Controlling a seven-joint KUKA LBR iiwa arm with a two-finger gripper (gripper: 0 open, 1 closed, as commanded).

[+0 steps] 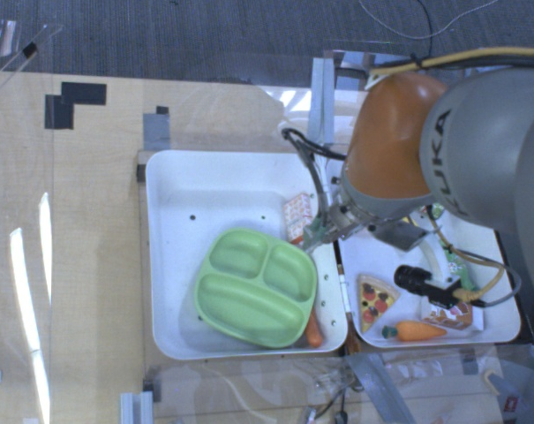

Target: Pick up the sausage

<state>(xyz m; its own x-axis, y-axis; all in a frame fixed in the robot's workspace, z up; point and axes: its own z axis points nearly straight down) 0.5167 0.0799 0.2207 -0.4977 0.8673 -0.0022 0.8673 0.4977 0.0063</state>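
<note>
Sausage (312, 331): taking it to be the short reddish-orange piece in the near right corner of the left bin (174, 263). It's wedged between the green plate (253, 290) and the bin's right wall, and most of it is hidden by the plate edge. Nothing is gripping it.

The green plate is three-compartment, sits tilted in the near half of the left bin, and touches or overlaps the sausage on its left side.

End effector (324, 230) is over the divider between the two bins, far of the sausage and well apart from it, just off the plate's far right corner. Can't tell how far open it is, since the tip is small and cluttered here. No object visibly in it.

A pink-and-white patterned piece (297, 215) lies just left of the end effector, by the left bin's right wall.

Arm (478, 148) comes in from the right, and its orange band (390, 135) covers the far part of the right bin (500, 321).

Right bin has a pizza slice (375, 300) near its left wall and a carrot (418, 330) with a green top along the near wall. A small brown-and-white block (452, 316) sits just right of the carrot.

Counter (72, 263) is pale wood, with black tape marks (72, 102) at far left.
</note>
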